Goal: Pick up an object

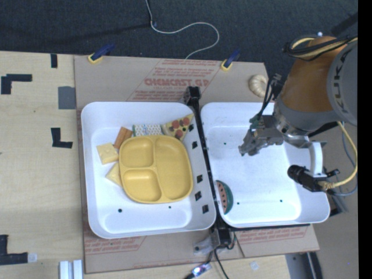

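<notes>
My gripper hangs over the middle of the right bin, pointing down toward the bin floor, with nothing seen between its tips. A watermelon-slice toy lies against the right bin's left wall, below and left of the gripper. In the left bin a yellow divided plate takes up the centre. Small flat pieces lie around it: a tan cracker-like square, an orange-brown piece, and a patterned strip with a pizza-like slice along the far side.
A black divider clip strip runs between the two bins. The bins rest on a cardboard sheet held by blue-and-yellow clamps. A white cable loops across the dark floor behind. A black fitting juts from the arm over the right bin's right side.
</notes>
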You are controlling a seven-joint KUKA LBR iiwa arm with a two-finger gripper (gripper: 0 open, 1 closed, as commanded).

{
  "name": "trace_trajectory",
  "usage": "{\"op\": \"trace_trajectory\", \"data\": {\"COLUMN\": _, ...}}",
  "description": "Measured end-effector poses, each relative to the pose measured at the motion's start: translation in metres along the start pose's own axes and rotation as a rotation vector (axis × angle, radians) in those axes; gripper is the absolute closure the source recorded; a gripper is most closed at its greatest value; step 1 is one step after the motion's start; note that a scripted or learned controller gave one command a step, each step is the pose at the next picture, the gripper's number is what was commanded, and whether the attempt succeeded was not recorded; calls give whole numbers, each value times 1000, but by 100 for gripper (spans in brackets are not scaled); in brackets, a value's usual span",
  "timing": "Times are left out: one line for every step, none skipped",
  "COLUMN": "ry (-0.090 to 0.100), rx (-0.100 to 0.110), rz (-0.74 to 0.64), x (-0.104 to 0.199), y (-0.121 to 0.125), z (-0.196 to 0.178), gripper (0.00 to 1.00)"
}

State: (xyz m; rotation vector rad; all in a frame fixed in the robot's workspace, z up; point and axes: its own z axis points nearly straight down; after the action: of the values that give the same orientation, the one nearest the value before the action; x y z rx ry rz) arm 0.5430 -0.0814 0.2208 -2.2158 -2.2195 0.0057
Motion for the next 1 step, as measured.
{"op": "trace_trajectory", "data": {"ry": 0, "rx": -3, "rz": 0, "x": 5, "y": -21, "z": -13, "gripper": 100}}
